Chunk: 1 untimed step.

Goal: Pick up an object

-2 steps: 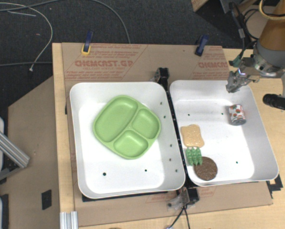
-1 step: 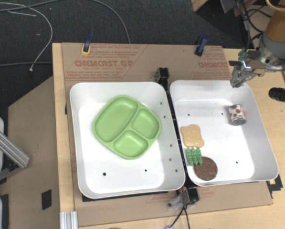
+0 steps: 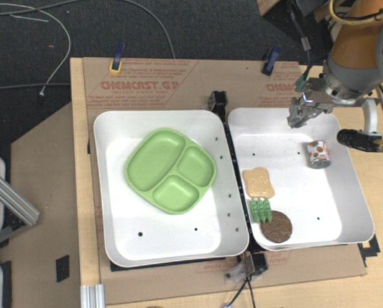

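Note:
My gripper (image 3: 299, 117) hangs over the far edge of the right bin (image 3: 345, 197), with nothing seen between its fingers. A small can with a red and white label (image 3: 317, 153) lies in that bin, a little below and to the right of the gripper. Near the bin's left wall sit a tan slice of toast (image 3: 258, 182), a green ridged piece (image 3: 260, 209) and a round brown patty (image 3: 276, 226). A green divided plate (image 3: 170, 170) rests in the left bin (image 3: 114, 217).
The bins stand side by side on a cardboard sheet (image 3: 146, 82), held by blue clamps (image 3: 118, 55) at the back. A black clip (image 3: 217, 100) sits between the bins at their far ends. Cables run over the dark floor at the back left.

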{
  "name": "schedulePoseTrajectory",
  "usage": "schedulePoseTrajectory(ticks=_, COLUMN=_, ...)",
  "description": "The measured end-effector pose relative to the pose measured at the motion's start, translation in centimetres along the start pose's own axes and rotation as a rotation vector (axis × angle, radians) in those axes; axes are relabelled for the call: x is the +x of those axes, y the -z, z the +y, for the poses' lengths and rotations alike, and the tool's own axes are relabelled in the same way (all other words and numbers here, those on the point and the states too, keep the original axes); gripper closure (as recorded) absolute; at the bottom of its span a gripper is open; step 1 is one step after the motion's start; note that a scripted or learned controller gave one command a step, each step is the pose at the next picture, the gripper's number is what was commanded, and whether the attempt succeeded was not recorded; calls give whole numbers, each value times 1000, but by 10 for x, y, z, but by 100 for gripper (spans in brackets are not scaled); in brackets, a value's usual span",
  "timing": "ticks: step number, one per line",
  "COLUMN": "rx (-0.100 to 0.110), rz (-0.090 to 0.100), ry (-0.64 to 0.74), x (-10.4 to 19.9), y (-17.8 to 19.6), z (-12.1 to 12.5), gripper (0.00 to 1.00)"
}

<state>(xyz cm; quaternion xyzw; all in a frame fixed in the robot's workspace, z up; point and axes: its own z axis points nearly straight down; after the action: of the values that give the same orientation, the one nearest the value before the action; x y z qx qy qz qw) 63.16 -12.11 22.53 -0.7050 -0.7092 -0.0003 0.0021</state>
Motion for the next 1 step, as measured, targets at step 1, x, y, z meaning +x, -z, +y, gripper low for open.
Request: schedulePoseTrajectory(ticks=1, rx=2, rz=0, ry=-1, x=51, y=-10, z=-23, gripper=100)
